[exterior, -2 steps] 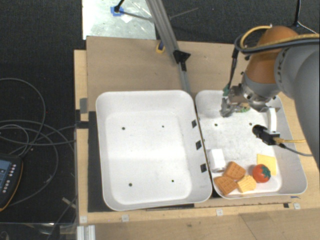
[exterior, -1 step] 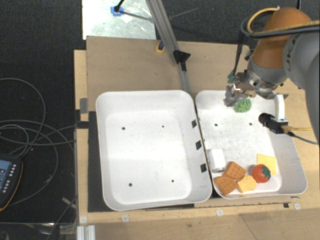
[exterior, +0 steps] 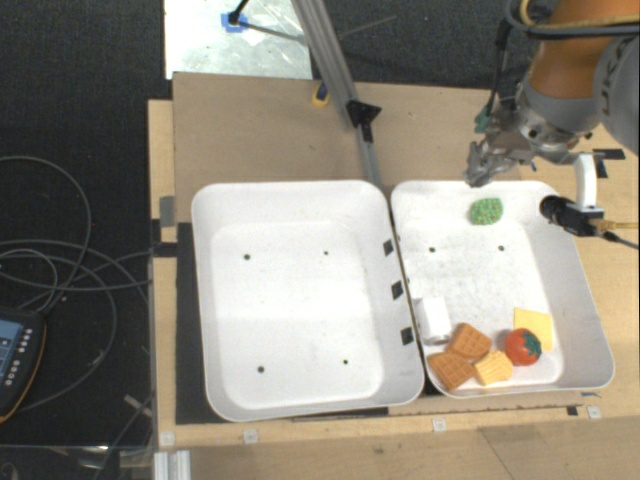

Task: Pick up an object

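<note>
My gripper (exterior: 481, 171) hangs over the far edge of the right bin (exterior: 570, 268), just up and left of a small green bumpy object (exterior: 486, 211), which lies alone near the bin's back. Along the right bin's near edge sits a cluster: a white block (exterior: 434, 319), two brown waffle-like pieces (exterior: 470, 342) (exterior: 451, 369), a yellow-orange cracker (exterior: 493, 368), a red tomato (exterior: 522, 346) and a yellow wedge (exterior: 534, 324). Nothing shows between the gripper's fingers.
The left bin (exterior: 215, 268) lies beside the right one, joined by black clips (exterior: 397, 289). A grey tripod pole (exterior: 330, 58) slants across the back of the bench. Cables and a handheld device (exterior: 15, 353) lie on the floor at left.
</note>
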Available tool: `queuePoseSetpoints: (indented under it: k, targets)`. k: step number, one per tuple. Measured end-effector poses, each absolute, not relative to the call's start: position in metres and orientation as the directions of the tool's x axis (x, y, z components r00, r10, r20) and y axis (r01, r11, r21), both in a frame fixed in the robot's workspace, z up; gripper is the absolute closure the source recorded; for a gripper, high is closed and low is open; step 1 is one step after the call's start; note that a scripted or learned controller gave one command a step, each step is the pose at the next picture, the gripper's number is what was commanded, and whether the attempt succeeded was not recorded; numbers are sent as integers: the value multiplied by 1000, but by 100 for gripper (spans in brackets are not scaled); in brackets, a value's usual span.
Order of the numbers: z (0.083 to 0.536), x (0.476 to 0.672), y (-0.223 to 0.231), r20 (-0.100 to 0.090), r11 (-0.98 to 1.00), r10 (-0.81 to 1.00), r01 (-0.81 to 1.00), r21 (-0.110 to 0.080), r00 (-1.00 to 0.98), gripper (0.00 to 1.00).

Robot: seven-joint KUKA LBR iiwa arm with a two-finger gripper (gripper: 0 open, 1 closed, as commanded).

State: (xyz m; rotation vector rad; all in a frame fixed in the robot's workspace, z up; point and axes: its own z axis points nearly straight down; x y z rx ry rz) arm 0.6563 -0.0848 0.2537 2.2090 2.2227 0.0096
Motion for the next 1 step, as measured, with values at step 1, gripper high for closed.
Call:
queuePoseSetpoints:
  k: [1]
  targets:
    - [272, 657, -85, 0, 6, 1000, 1000, 4, -6, 100]
